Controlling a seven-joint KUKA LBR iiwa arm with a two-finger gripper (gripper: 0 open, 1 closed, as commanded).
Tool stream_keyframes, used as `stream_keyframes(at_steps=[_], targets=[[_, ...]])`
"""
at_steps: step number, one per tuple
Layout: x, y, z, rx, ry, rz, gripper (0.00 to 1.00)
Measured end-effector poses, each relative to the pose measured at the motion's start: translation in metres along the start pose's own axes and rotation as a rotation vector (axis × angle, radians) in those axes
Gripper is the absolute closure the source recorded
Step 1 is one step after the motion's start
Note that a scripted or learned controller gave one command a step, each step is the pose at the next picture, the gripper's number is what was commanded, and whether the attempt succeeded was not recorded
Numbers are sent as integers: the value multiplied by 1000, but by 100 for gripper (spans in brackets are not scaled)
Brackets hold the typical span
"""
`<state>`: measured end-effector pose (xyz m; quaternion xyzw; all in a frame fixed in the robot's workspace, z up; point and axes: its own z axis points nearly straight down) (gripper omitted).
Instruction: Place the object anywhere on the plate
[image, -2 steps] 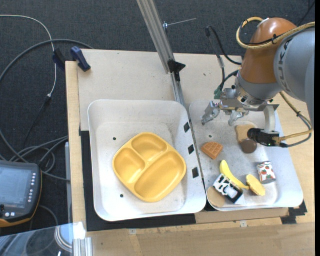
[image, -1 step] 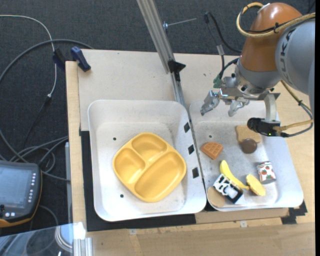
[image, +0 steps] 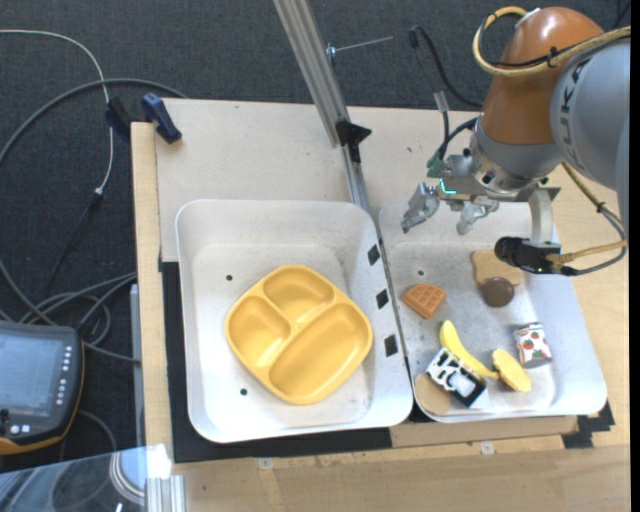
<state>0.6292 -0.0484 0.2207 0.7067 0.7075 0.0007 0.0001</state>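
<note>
Dark carpet strewn with grey cables surrounds a pale desk (image: 250, 140), on which two shallow white bins sit side by side. Largest in view is the arm (image: 560, 80), grey with an orange band, reaching in from the right and hanging over the far edge of the right bin (image: 585, 345). The left bin (image: 200, 250) holds only the yellow plate (image: 300, 333), a three-part dish lying flat near the bin's middle.

The right bin carries the loose things: a waffle (image: 425, 299) nearest the divide between the bins, a brown round piece (image: 497, 291) on a tan slab further right, a banana (image: 463, 350) running diagonally from upper left to lower right, a small carton (image: 533, 344), and a black-and-white block (image: 456, 379) at the near edge.

The fingers (image: 450, 208) hang spread apart with nothing between them, above the bin's far rim. Which object is meant cannot be told, but all of them lie toward the near side from the fingers, the waffle closest, just below and slightly left. The plate lies well apart to the lower left, so any pick would then travel leftward across the divide.
</note>
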Motion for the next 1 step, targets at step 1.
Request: stream_keyframes(at_steps=[1], targets=[[46,50,27,-1,1,-5,0]])
